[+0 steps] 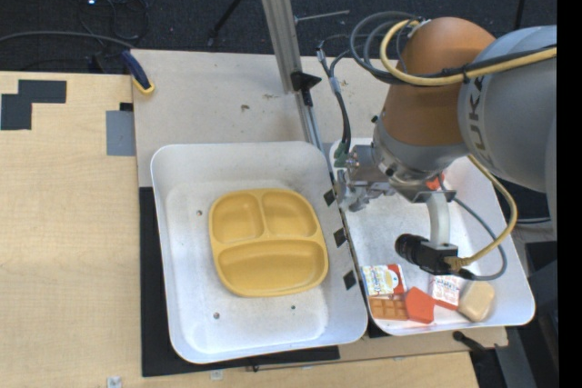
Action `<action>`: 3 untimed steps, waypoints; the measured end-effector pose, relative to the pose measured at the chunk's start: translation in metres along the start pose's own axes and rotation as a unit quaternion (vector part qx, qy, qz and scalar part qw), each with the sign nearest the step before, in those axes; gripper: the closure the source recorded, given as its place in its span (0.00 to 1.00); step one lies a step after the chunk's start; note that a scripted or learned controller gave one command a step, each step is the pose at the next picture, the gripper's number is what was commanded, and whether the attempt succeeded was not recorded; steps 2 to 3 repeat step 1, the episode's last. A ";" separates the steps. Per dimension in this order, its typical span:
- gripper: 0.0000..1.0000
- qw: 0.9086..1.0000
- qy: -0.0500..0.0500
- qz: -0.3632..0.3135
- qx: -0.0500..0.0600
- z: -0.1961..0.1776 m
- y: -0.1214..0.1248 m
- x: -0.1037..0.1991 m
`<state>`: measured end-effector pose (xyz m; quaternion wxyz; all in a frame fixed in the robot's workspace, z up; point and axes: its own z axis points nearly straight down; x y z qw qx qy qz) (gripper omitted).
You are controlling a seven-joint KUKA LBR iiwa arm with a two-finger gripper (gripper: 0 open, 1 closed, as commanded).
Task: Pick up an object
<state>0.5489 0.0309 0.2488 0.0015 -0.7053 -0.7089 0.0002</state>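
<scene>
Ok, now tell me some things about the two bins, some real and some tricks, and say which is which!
1. A yellow divided plate lies in the bin on the view's left. True.
2. The plate has two sections. False: it has three, two small ones and one long one.
3. A beige bread-like piece lies in the bin on the view's right. True.
4. The gripper hangs over the middle of the plate. False: it is at the right-hand bin's left edge, near where the two bins meet, and the plate lies apart from it.
</scene>
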 end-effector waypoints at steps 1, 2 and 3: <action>1.00 1.000 -0.001 0.001 0.000 -0.001 -0.001 0.049; 1.00 1.000 -0.001 0.001 0.000 -0.001 -0.001 0.049; 1.00 1.000 -0.001 0.001 0.000 -0.001 -0.001 0.049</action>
